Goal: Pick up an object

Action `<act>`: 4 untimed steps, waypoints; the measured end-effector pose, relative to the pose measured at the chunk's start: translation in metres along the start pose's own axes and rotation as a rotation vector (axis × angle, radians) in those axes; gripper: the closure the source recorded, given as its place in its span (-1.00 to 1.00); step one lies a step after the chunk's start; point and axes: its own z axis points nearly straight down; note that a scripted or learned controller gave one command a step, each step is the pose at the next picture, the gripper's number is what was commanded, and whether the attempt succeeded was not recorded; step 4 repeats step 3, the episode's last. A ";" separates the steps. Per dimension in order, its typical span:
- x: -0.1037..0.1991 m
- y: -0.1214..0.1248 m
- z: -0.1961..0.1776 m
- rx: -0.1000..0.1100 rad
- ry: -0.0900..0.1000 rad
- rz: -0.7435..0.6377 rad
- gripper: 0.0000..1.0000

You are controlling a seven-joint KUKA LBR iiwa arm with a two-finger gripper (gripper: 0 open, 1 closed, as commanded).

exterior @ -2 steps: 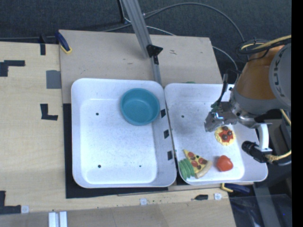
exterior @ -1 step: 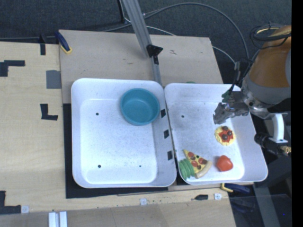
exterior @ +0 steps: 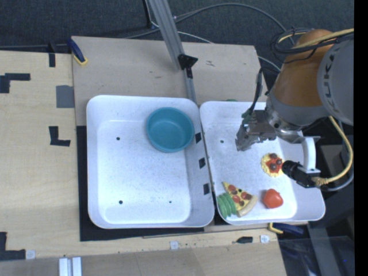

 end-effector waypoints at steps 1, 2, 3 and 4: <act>0.052 0.019 -0.005 0.000 0.000 0.001 1.00; 0.108 0.025 0.008 0.001 -0.001 0.001 1.00; 0.152 0.050 0.017 0.001 -0.001 0.002 1.00; 0.152 0.050 0.017 0.001 -0.001 0.002 1.00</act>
